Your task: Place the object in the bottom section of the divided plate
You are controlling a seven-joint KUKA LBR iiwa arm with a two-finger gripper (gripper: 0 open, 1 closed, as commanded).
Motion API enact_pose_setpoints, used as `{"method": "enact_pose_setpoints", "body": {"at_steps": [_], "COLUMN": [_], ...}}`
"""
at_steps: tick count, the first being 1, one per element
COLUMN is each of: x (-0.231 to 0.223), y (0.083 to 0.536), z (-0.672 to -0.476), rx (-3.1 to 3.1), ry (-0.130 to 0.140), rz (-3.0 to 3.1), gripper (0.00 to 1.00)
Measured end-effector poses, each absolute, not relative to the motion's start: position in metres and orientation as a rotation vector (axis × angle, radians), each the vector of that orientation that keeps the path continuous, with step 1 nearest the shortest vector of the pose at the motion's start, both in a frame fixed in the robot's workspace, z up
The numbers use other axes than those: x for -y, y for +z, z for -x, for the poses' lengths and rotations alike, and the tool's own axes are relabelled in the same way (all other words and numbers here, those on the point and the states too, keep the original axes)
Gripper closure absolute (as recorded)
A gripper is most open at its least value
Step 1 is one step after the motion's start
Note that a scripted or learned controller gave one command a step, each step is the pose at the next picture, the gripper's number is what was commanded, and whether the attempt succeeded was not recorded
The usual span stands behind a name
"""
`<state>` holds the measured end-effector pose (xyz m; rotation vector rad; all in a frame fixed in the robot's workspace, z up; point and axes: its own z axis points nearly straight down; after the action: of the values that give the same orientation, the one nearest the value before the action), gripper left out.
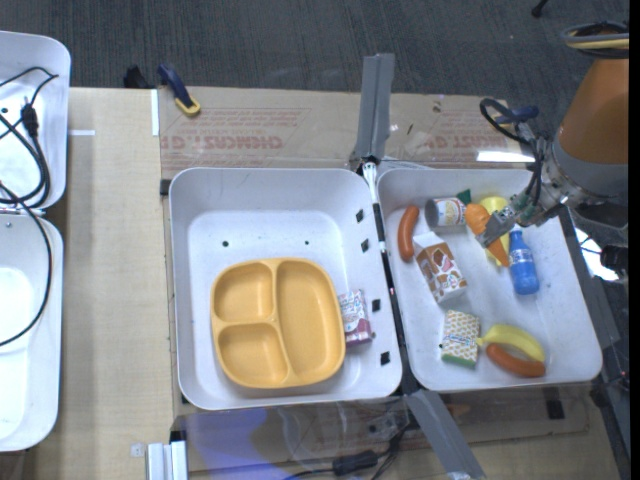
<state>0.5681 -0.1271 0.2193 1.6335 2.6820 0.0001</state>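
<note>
Overhead, the gripper (497, 225) hangs low in the right bin (570, 363) among toy foods, beside a blue bottle (523, 265); its finger state cannot be told. The yellow divided plate (278, 321) sits in the left bin (265, 203), a small packet (354, 317) touching its right rim.

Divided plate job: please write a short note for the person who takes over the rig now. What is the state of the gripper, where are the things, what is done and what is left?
Gripper: over the right bin, low among the items at its upper end; whether it grips anything cannot be seen.
Divided plate: yellow, in the left bin; all three sections bare. A small packet lies beside its right rim, not on it.
Right bin holds a can, blue bottle, sausage, cartons, banana.
Done: nothing placed yet.
Left: pick the object, carry it over, set it in the plate's bottom section.
</note>
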Motion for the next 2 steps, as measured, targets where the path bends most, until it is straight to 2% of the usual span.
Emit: {"method": "enact_pose_setpoints", "body": {"at_steps": [1, 2], "x": [0.081, 0.004], "y": [0.210, 0.191], "z": [-0.562, -0.575], "rx": [-2.922, -3.026], "ry": [-0.001, -0.001], "rz": [-1.156, -0.847], "gripper": [1.00, 1.00]}}
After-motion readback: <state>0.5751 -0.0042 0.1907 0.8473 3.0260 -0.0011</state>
